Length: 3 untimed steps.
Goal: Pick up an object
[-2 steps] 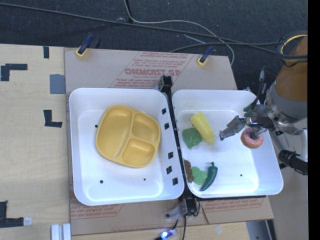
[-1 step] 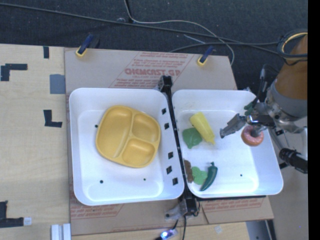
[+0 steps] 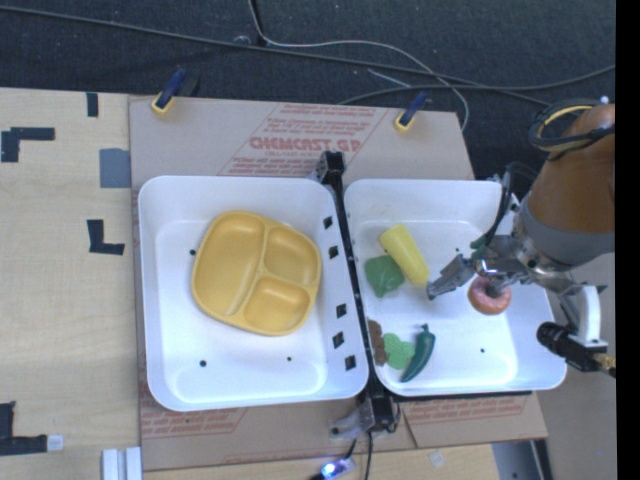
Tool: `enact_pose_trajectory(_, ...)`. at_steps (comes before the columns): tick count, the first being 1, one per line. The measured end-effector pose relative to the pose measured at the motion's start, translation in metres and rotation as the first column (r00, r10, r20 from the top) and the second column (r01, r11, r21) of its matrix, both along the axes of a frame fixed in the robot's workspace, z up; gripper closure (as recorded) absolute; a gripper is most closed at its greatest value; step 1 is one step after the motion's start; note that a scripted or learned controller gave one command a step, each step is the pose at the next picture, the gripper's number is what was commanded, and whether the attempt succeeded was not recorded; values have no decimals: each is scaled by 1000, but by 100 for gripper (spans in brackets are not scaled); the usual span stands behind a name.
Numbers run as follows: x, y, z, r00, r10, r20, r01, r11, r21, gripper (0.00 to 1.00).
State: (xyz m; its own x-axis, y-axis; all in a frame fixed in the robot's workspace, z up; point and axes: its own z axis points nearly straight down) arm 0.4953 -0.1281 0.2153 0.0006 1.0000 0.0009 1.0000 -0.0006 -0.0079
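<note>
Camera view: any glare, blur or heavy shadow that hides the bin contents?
Camera view: lighting is even and soft, with no glare on the yellow tray; the white bins look slightly washed out; the small items in the right bin are a bit soft; the pincer casts little shadow.

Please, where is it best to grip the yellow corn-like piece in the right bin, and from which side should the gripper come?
Probably grip the yellow piece across its narrow middle, coming down from above. It lies flat and elongated, running diagonally from upper left to lower right, so the fingers should close across its short width. Its lower left side is next to a green piece, so space for a finger there looks tight.
</note>
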Motion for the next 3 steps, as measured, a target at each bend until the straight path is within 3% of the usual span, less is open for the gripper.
enact_pose_trajectory(2, 13, -8, -113, 1000, 1, 1, -1, 1000, 0, 0)
enact_pose_trajectory(3, 14, -7, -100, 1000, 3, 3, -3, 1000, 0, 100)
